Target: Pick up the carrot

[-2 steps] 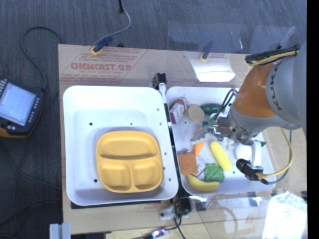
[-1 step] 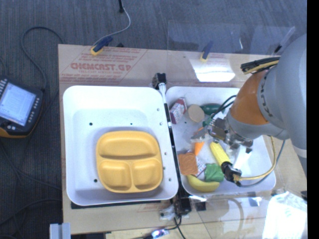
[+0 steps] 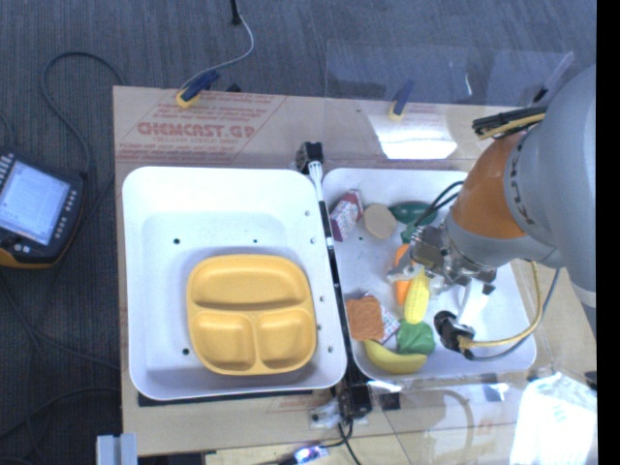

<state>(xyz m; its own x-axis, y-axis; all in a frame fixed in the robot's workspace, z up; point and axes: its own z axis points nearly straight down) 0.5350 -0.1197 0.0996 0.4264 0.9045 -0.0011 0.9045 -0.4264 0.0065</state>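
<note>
Two shallow white plastic bins side by side on a brown cardboard-covered bench (image 3: 194, 129); left bin (image 3: 155, 211), right bin (image 3: 504, 356). In left bin: one yellow three-compartment plastic tray (image 3: 252, 310), lying flat, near the bin's centre and towards its front edge.

Grey arm with orange band (image 3: 489, 197) over right bin, reaching in from the right; two-finger gripper (image 3: 426, 260) down among the toys at the middle of that bin. Fingers hidden under the wrist hardware (cannot tell whether apart or together; nothing seen between them).

Small orange plastic carrot (image 3: 402, 277) in right bin, just left of the gripper, partly covered by it; only an orange sliver above and a stub below visible; touching or very close to a yellow toy corn cob (image 3: 417, 300) just beside it. Carrot apparently resting on bin floor; contact with gripper not resolvable.

Other contents of right bin: brown square toast-like piece (image 3: 364, 318) at left; green toy vegetable (image 3: 418, 337) below the corn; yellow toy banana (image 3: 392, 358) along front wall; tan round disc (image 3: 379, 222) and dark green item (image 3: 412, 211) towards the back; red-and-white packet (image 3: 345, 213) at back left corner.

Handheld black control pendant with lit screen (image 3: 34, 206) on grey carpet left of bench.
</note>
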